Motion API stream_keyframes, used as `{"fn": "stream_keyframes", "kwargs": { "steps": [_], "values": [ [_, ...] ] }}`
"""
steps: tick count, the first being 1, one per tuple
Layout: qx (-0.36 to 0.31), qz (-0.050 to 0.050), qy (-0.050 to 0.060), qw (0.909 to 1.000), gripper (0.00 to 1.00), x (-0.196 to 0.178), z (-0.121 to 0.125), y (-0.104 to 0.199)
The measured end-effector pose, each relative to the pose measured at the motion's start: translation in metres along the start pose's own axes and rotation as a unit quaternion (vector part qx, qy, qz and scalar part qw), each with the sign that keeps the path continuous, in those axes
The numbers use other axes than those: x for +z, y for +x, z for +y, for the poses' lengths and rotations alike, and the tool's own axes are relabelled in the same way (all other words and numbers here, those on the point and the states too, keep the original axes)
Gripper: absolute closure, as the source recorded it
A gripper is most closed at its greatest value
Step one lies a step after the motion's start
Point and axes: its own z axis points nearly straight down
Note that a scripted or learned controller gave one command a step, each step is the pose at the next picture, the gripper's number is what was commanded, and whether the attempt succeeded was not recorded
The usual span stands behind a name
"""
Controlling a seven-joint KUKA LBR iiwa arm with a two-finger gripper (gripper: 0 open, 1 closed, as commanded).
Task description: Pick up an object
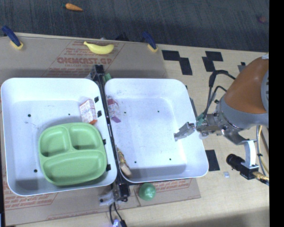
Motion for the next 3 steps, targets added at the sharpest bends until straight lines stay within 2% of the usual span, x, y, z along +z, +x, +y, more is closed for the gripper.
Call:
{"fn": "stream_keyframes", "kwargs": {
  "steps": [1,2,3],
  "values": [
    [-0.002,0.001,0.002,1.0,0.0,0.083,0.029,0.002],
    [-0.002,0.001,0.002,1.0,0.0,0.121,0.0,0.001],
    [-0.002,0.001,0.001,1.0,0.0,0.128,0.069,0.021]
  ]
}}
